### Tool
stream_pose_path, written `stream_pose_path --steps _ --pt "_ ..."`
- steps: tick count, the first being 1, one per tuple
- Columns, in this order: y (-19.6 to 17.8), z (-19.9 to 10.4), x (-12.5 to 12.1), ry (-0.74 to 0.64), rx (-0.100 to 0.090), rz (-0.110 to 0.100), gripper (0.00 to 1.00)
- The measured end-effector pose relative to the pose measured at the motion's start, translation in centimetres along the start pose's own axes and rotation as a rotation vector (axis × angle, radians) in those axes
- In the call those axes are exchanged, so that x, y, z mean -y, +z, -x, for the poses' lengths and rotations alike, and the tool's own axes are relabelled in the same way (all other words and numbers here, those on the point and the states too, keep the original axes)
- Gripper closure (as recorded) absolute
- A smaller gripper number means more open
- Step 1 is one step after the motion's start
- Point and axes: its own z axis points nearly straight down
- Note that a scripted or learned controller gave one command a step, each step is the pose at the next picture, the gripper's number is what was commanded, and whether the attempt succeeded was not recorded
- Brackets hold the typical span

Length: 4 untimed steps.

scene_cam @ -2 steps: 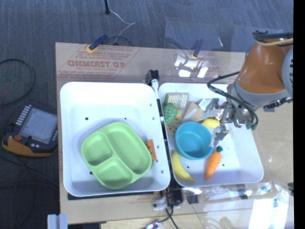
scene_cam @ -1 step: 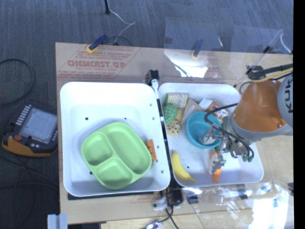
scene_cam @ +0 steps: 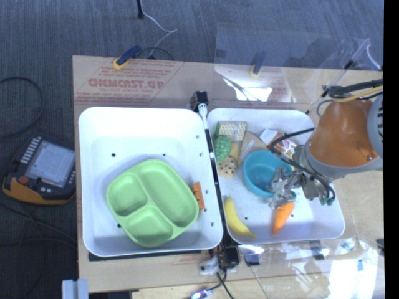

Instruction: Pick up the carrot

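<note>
Carrot: the carrot (scene_cam: 282, 217) lies in the right bin (scene_cam: 324, 229), lower right of the frame, its top end pointing up toward the gripper.
Gripper: the gripper (scene_cam: 282, 192) hangs just above the carrot's top end, beside the blue bowl (scene_cam: 260, 170); whether it is open or closed cannot be told.
Nearby: a banana (scene_cam: 237, 218) lies left of the carrot.
Left bin: the left bin (scene_cam: 100, 136) holds a green divided plate (scene_cam: 151, 201).

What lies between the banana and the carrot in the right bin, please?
Bare white bin floor separates the banana from the carrot, as the camera view shows.
</note>
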Motion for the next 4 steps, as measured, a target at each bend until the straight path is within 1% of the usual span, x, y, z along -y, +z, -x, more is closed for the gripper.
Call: stream_pose_path --steps 1,2,3,4 --pt "0.5 -0.3 -0.2 -0.002 -0.012 0.005 0.00" --pt "0.1 -2.3 -0.7 -0.405 -0.028 0.020 0.00" --pt "-0.9 -2.0 -0.8 -0.406 -0.024 0.018 1.00" --pt "-0.8 -2.1 -0.8 -0.406 -0.026 0.018 0.00"
